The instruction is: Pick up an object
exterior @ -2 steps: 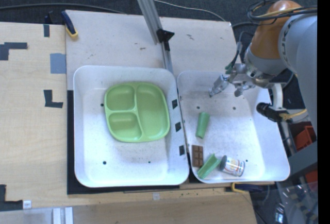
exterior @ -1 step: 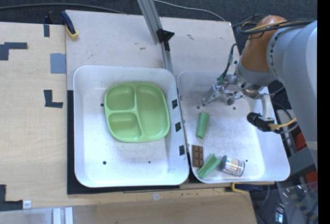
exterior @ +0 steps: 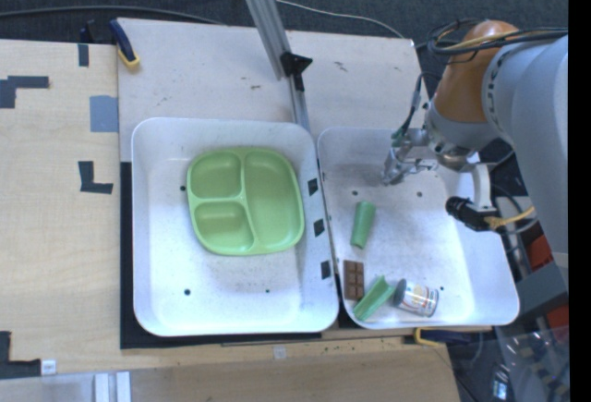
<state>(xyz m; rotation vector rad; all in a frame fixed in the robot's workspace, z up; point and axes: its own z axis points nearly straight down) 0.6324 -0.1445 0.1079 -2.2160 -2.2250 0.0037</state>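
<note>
My gripper (exterior: pixel 399 167) hangs over the far part of the right bin (exterior: pixel 480 285), pointing down, with nothing visible between its fingertips. Below and left of it a green cylinder (exterior: pixel 362 225) lies on the bin floor, a short gap away. Along the bin's near edge lie a brown chocolate bar (exterior: pixel 355 278), a green wedge-shaped block (exterior: pixel 372 298) and a small jar with a white label (exterior: pixel 416 298) on its side.
The left bin (exterior: pixel 157 280) holds a green divided plate (exterior: pixel 246 201). A grey metal pole (exterior: pixel 263 3) slants down to the divider between the bins. The arm's grey body and orange band (exterior: pixel 471 81) fill the right side above the right bin.
</note>
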